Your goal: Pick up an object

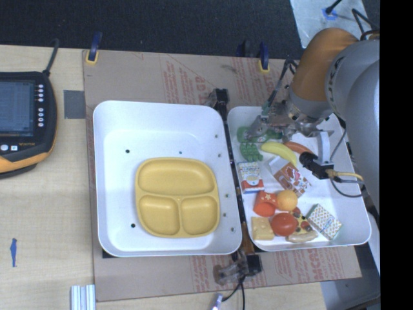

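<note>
The right bin holds several toy foods. Among them are a yellow banana, a green vegetable, a small red-and-white carton, a printed snack packet, a yellow fruit and a red tomato. My gripper is low over the far left corner of this bin. It sits just above the green vegetable and left of the banana's stem. Its metal parts blur into the items beneath it, and I see nothing lifted.
A yellow three-part plate lies in the left bin. A checkered box and a cheese wedge sit at the right bin's near side. A black cable plug hangs off the wrist. A teach pendant rests at far left.
</note>
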You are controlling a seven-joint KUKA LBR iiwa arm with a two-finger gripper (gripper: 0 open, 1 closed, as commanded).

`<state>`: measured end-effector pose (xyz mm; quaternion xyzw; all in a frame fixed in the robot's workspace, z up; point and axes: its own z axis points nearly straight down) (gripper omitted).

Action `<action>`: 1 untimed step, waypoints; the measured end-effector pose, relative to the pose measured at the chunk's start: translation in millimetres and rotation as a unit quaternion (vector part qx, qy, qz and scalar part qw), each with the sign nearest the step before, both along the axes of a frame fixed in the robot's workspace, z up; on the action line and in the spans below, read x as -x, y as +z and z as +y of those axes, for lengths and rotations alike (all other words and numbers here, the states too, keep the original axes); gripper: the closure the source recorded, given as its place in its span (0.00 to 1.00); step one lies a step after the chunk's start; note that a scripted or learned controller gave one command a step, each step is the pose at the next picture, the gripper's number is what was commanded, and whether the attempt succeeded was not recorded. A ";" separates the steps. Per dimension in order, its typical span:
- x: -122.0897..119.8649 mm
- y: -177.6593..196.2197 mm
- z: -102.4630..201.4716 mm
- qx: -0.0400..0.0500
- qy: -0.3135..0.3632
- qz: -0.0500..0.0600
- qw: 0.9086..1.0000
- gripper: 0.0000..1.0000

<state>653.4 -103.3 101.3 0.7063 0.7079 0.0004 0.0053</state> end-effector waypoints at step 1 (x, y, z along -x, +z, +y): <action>-4.1 -0.3 2.4 0.001 -0.001 0.006 1.000 0.00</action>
